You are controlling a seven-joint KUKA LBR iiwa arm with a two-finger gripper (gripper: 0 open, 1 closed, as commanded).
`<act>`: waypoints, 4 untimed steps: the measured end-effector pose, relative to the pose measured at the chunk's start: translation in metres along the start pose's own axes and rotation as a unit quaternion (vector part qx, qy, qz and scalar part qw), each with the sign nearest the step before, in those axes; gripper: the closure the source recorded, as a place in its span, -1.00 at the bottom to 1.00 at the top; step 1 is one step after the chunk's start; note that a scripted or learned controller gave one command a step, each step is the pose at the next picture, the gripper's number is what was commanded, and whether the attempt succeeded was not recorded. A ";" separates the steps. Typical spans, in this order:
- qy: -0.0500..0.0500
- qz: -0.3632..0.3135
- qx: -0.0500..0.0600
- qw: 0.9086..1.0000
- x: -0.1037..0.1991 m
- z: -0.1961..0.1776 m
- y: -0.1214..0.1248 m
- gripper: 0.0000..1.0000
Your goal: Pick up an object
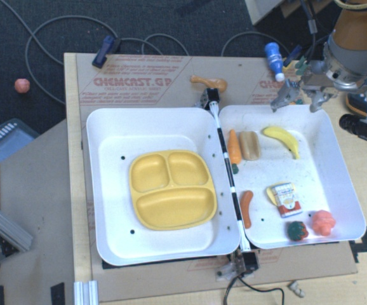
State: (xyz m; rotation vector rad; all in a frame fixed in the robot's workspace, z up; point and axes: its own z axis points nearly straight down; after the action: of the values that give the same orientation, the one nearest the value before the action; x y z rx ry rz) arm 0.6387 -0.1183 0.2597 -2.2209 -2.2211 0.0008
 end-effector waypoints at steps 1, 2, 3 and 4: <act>-0.001 0.000 -0.001 1.000 -0.056 0.063 0.028 -1.00; 0.001 0.001 0.001 1.000 -0.071 0.167 0.027 -1.00; -0.001 0.000 -0.002 1.000 -0.071 0.154 0.029 1.00; -0.001 0.000 -0.002 1.000 -0.071 0.155 0.029 -1.00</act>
State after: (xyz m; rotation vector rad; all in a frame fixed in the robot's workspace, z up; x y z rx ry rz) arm 0.6673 -0.1892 0.1049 -2.2231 -2.2238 -0.0006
